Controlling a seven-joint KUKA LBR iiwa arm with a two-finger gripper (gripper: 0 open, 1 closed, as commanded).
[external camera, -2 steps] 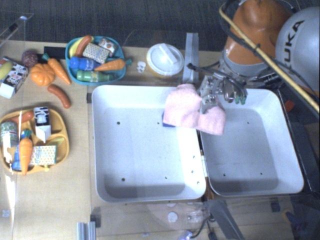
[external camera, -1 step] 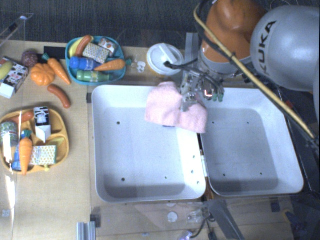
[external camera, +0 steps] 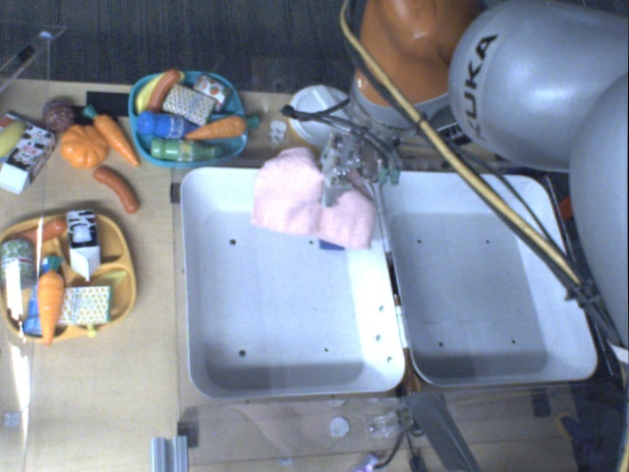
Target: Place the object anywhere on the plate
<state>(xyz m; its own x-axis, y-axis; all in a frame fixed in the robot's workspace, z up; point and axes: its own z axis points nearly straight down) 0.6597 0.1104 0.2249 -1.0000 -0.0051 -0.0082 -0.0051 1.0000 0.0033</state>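
Observation:
A pink cloth [external camera: 287, 200] lies bunched at the back of the left bin [external camera: 265, 362], its top edge over the bin's rim. My gripper [external camera: 332, 193] comes down from the right onto the cloth's middle. The cloth creases in between the fingers [external camera: 342, 170], which are shut on that fold. A small blue bit [external camera: 331, 246] peeks out under the cloth's lower edge. On the bench at far left a yellow plate [external camera: 120, 246] carries toy food. The arm hides the back rim between the two bins.
A blue bowl [external camera: 232, 148] of toy food sits behind the left bin, with a white bowl [external camera: 313, 99] beside it. Loose toy carrots, a pumpkin [external camera: 82, 147] and a sausage [external camera: 118, 189] lie on the bench at left. The right bin [external camera: 491, 362] lies under the arm.

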